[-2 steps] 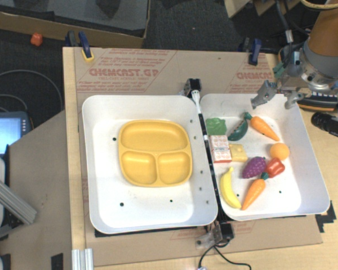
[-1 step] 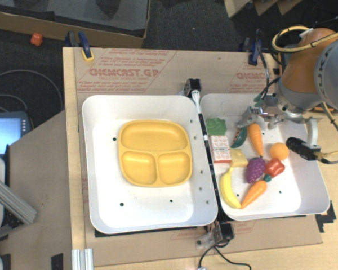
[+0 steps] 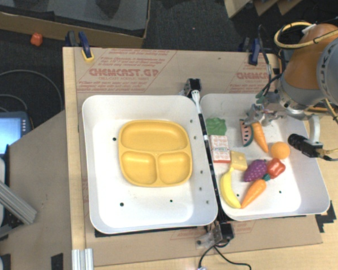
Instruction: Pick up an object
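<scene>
Brown board covers the bench (image 3: 158,66), with two white bins set side by side on it. In the left bin (image 3: 98,167) lies a yellow divided plate (image 3: 155,152). Toy food crowds the right bin (image 3: 310,198): a green piece (image 3: 216,125), a small carton (image 3: 219,148), a banana (image 3: 229,190), grapes (image 3: 256,169), two carrots (image 3: 254,192), an orange (image 3: 280,150) and a watermelon slice (image 3: 246,134). Just above that slice hangs the gripper (image 3: 259,112); whether it is spread or pinching anything cannot be told.
</scene>
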